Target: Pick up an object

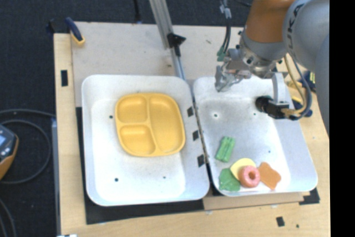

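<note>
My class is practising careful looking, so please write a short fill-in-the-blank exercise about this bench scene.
1. The yellow plate with three compartments lies in the ____ bin.
2. The pink ring lies in the right bin, partly on top of a ____ disc.
3. The gripper hangs over the far ____ corner of the right bin.

Missing words: left; yellow; left

A robotics lab: wooden bench (127,47) with white bins (100,186), loose cables (25,119), dark carpet.
</note>
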### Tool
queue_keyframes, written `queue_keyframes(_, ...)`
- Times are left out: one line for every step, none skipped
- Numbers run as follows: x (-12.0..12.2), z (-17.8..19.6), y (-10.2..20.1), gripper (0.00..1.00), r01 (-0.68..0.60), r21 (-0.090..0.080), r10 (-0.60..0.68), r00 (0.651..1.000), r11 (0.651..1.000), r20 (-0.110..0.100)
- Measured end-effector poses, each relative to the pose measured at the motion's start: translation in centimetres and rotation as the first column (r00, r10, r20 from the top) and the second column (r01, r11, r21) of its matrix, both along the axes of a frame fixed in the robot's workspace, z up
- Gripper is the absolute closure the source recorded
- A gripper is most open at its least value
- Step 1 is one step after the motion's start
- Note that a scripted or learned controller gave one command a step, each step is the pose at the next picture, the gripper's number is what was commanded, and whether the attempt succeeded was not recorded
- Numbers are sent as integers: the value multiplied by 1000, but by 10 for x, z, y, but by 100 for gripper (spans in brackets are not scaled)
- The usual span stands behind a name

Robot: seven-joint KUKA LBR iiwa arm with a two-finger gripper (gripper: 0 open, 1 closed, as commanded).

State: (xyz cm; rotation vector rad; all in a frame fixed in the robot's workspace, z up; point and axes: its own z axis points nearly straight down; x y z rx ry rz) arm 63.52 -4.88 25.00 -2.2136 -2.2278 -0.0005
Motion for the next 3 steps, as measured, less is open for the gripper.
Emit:
queue_keyframes(-22,-13,46,100,1,0,-1,1000,1000,-1)
queue_keyframes(-49,-18,99,100,-1,0,1,1000,1000,-1)
queue_keyframes(-67,-17,137,100,0,0,0,1000,1000,-1)
